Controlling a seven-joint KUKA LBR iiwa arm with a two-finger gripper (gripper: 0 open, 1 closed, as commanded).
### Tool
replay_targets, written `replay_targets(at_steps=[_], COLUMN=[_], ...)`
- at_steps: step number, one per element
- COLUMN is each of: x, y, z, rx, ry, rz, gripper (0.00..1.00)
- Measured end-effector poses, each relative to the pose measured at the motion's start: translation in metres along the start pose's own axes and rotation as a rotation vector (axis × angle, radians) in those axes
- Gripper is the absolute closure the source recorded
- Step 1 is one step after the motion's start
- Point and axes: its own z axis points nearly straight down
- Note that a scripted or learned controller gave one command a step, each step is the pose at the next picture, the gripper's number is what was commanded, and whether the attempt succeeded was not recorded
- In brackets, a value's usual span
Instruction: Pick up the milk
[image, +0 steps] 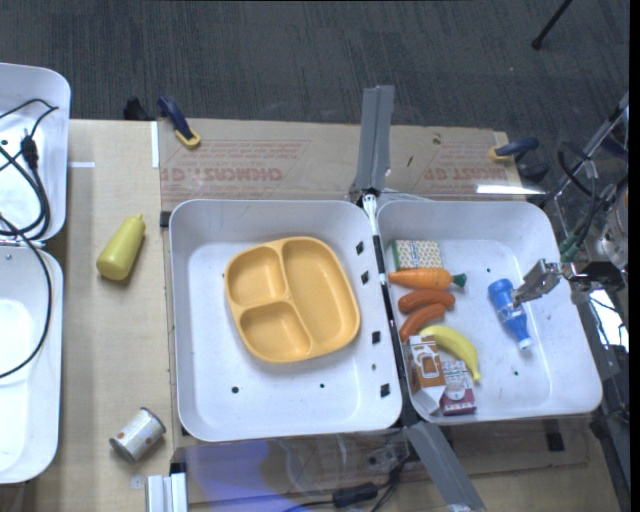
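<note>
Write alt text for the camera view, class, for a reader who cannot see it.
The claw hovers at a blue bottle in the right bin, which also holds a milk carton, banana, carrot and sausages. The left bin holds a yellow divided plate.

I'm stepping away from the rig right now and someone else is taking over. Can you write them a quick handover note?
Claw: in the right bin, next to the blue bottle; whether it grips anything can't be told.
Milk: the small carton lies flat near the front left corner of the right bin, beside the banana, apart from the claw.
Also there: carrot, two sausages, a green box. The yellow plate sits in the left bin.
Done: nothing yet; the milk is not lifted.
Left: move to the carton, grasp, lift.
</note>
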Motion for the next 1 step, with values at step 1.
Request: replay_targets(at_steps=[1], x=[0.0518], y=[0.0253], z=[0.1062], rx=[0.002], ry=[0.001], rz=[0.032], gripper=[0.0])
